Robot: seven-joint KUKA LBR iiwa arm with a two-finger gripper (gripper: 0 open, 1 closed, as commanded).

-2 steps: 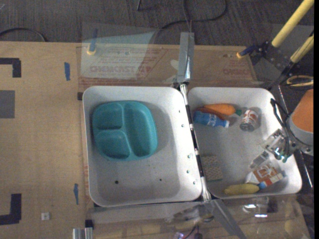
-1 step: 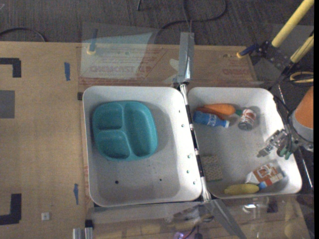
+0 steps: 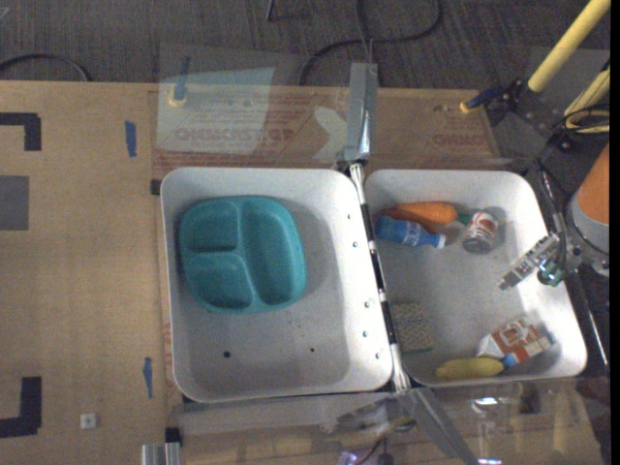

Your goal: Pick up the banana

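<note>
The yellow banana lies flat against the near wall of the right bin, close to its front right corner. My gripper hovers over the right side of that bin. It is well behind the banana, somewhat to its right, and not touching it. The grey arm with its orange band comes in from the right edge.
A small red and white carton lies just right of the banana. An orange carrot, a blue bottle and a can lie at the back of the right bin. A teal divided plate sits in the left bin.
</note>
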